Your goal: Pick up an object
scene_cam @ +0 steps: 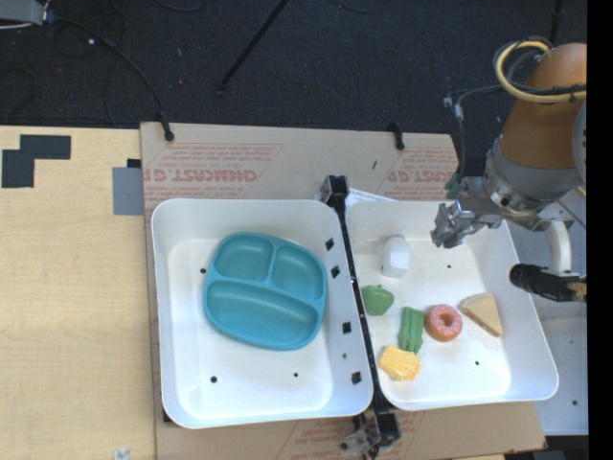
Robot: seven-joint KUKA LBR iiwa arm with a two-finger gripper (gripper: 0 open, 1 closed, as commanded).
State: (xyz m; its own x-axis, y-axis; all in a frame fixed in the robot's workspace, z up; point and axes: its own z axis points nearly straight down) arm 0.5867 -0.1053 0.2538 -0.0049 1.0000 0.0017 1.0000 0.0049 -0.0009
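Right now your gripper [448, 230] hovers over the right bin's [522, 353] far edge; you can't tell its finger state. Below it sit a white cup [396, 255], green pepper [377, 300], pink donut [442, 322] and sandwich wedge [483, 313].

A divided plate [264, 290] lies in the left bin [182, 391] — toy foods [421, 329] cluster in the right bin [522, 377], pincer [448, 226] above.

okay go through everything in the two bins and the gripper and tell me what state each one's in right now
Blue divided plate: flat in left bin, nothing on it.
White cup: right bin, apart from the rest.
Green pepper: lying loose.
Green bean pod: lying beside donut.
Pink donut: flat.
Bread slice: lying flat.
Yellow corn: lying loose.
Gripper: above right bin, holding nothing visible.
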